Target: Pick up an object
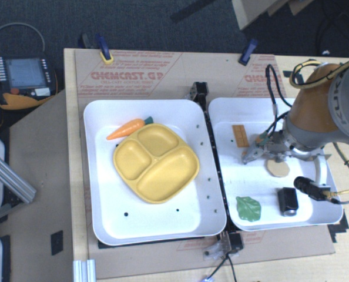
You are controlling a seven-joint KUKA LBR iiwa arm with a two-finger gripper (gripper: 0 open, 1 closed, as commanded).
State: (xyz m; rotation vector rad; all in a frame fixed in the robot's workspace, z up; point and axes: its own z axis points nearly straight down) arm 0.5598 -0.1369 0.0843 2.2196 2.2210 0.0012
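Observation:
My gripper [254, 150] is low in the right bin [221, 157], near its middle, and its fingers stand open with nothing between them. A brown rectangular piece [240, 136] lies just up and left of the fingertips, apart from them. A round tan disc [277, 168] lies right below the gripper body. A crumpled green thing [248, 208] rests near the bin's front edge. In the left bin [98, 175] sits a yellow divided plate [156, 163], with an orange carrot [125, 128] by its far left rim.
A small black block [288, 201] lies at the right bin's front right. The grey arm with its orange band [315, 107] covers the right bin's far right side. Clamps hold the brown board at the back.

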